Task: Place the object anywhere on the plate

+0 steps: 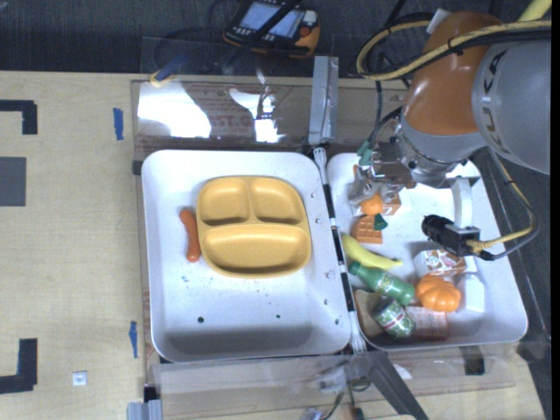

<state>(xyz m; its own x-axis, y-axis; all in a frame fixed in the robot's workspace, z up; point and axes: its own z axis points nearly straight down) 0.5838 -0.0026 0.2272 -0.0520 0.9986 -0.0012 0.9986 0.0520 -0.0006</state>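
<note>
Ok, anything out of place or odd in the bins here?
One thing: a small orange carrot-shaped toy lies on the left white bin's floor, touching the yellow three-section plate at its left rim, not on it. The plate's sections hold nothing.

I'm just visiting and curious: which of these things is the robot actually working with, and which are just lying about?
Job in hand:
yellow plate
tool
small orange item under the tool, the likely pick

Lying about:
orange sausage
banana
pumpkin
green bottle
</note>
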